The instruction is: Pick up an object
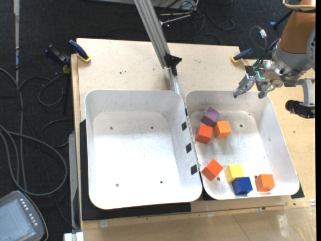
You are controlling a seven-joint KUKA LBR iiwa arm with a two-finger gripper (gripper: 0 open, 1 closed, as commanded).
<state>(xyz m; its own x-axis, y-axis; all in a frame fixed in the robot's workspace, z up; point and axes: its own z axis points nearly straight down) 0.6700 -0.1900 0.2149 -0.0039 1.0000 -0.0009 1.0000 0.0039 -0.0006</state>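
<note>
Seven small blocks lie in the right bin [281, 149], all apart from the claw. Counted by colour: four orange or red-orange, one purple, one yellow, one blue.

Three form a cluster toward the far left part of the bin. The purple block [210, 116] sits farthest, tilted on the slope. Just near of it, a red-orange block [203, 133] and a lighter orange block [222, 129] stand side by side, touching or almost so.

The other four lie along the near edge. A red-orange block [212, 169] is at the left, turned corner-on. To its right the yellow block [233, 172] touches the blue block [242, 186], which sits just nearer. An orange block [265, 183] rests apart at the right. All are plain cubes of like size with matte, solid-coloured faces.

The gripper [248, 90] hangs over the far rim of the right bin, well apart from every block. Its two fingers stand spread wide, with nothing between them. The grey arm with its orange band [299, 26] comes in from the far right.

The left bin [100, 104] is white with dark speckles. Two bins stand side by side on the pale bench [130, 64], and a metal pole [150, 24] slants in from the far side.
</note>
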